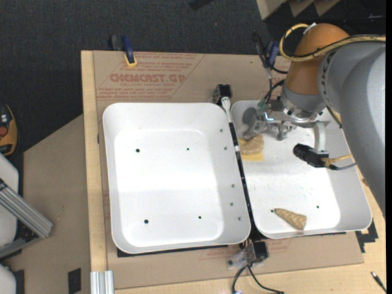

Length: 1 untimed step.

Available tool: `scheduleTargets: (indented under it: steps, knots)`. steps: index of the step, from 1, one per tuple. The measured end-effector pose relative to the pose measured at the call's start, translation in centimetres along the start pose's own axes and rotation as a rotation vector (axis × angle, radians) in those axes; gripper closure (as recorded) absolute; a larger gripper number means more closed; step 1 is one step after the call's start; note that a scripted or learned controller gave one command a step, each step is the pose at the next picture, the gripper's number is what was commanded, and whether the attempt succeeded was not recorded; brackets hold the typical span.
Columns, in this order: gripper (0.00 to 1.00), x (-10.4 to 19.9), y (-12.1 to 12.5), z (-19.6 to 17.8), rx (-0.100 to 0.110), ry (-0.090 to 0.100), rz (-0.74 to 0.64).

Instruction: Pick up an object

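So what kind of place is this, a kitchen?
More likely a robot lab or workshop: a grey arm reaches over two white bins on a cardboard-covered bench, with cables and clamps around.

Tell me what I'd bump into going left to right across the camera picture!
Blue clamp → left bin → tan sponge → pointy cone → grey arm.

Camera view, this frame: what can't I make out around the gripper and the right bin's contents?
- Gripper: blurred and small, so whether its fingers grip anything cannot be told.
- Tan flat object: its upper edge lies under the gripper; contact is unclear.
- Right bin: its far right corner is covered by the arm.
- Cone-shaped object: too small to identify.
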<state>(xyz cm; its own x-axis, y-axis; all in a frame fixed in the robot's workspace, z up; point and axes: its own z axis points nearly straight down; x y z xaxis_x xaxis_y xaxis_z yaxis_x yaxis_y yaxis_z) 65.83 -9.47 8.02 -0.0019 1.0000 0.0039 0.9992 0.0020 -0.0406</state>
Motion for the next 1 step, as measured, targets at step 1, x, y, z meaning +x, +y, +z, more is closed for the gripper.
scheduleTargets:
  steps: [1]
  knots:
    - [0.0, 0.04, 0.0, -0.01, 0.0, -0.001, 0.001]
